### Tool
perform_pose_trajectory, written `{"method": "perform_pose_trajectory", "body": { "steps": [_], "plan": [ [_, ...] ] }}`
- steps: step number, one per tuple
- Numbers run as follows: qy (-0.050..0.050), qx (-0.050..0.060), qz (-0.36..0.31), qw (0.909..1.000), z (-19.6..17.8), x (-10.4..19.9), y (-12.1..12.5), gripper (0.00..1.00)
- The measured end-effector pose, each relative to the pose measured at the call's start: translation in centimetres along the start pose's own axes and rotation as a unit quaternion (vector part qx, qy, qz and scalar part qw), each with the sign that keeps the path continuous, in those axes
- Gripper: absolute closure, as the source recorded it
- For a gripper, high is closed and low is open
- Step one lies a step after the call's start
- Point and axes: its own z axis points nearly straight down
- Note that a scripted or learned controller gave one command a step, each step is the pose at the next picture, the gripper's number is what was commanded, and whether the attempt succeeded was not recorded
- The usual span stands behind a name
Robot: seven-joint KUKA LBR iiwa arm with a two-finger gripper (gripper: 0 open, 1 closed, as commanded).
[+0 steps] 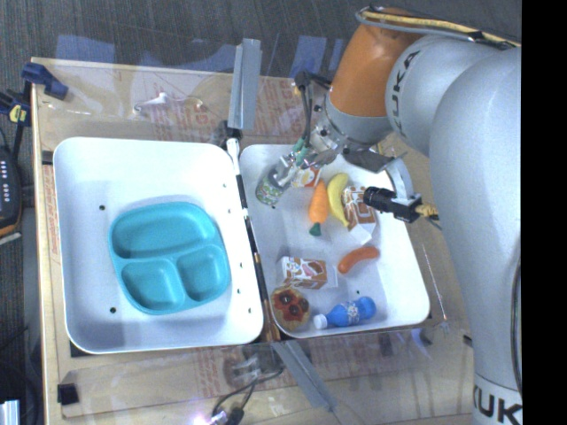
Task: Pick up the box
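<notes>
Near the right bin's [416, 277] back edge we see the gripper [282, 177] hovering; we cannot tell its state. Our box [306, 273] lies toward the front, between a pizza slice [291, 307] and sausage [358, 258], with bare floor just behind it.

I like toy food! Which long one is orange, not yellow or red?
The carrot, orange with a green tip, lying left of the yellow banana. The reddish sausage lies lower in the right bin.
</notes>
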Motion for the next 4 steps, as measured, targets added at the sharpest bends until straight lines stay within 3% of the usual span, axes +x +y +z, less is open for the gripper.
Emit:
{"method": "perform_pose_trajectory", "body": {
  "steps": [1, 2, 3, 4],
  "plan": [
    [0.000, -0.001, 0.004, 1.0000, -5.0, -1.2, 1.6, 1.00],
    [0.000, 0.000, 0.009, 1.0000, -4.9, -0.7, 1.7, 1.00],
    [-0.001, -0.001, -0.001, 1.0000, -5.5, -9.7, -2.2, 1.00],
    [0.000, 0.000, 0.002, 1.0000, -1.9, -10.2, -2.3, 1.00]
  ]
}}
